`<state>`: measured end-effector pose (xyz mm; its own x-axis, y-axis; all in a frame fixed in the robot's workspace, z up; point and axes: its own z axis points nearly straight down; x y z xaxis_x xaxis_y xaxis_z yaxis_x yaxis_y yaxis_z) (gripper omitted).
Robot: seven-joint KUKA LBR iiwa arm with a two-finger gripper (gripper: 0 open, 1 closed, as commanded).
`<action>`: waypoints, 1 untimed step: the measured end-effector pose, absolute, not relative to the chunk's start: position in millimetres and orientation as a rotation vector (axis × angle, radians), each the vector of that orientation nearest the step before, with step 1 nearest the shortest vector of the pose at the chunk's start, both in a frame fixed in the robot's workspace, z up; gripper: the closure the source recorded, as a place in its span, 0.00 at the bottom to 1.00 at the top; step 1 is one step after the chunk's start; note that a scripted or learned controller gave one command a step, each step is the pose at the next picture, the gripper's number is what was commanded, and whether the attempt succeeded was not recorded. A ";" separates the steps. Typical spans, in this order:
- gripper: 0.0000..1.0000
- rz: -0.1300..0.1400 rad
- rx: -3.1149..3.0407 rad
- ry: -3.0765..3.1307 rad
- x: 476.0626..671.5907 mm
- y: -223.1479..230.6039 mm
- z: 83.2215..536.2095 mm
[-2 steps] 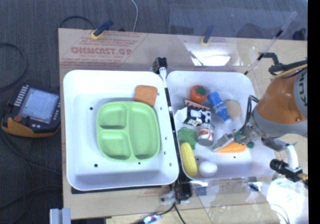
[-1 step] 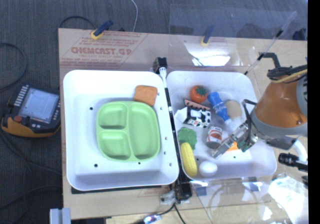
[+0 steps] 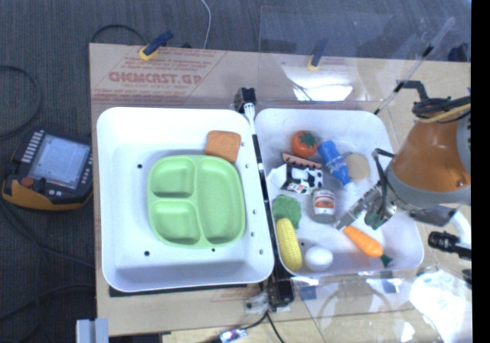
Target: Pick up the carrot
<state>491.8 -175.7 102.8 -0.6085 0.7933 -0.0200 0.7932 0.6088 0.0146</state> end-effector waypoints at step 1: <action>1.00 -0.001 1.570 2.691 489.5 -112.9 93.0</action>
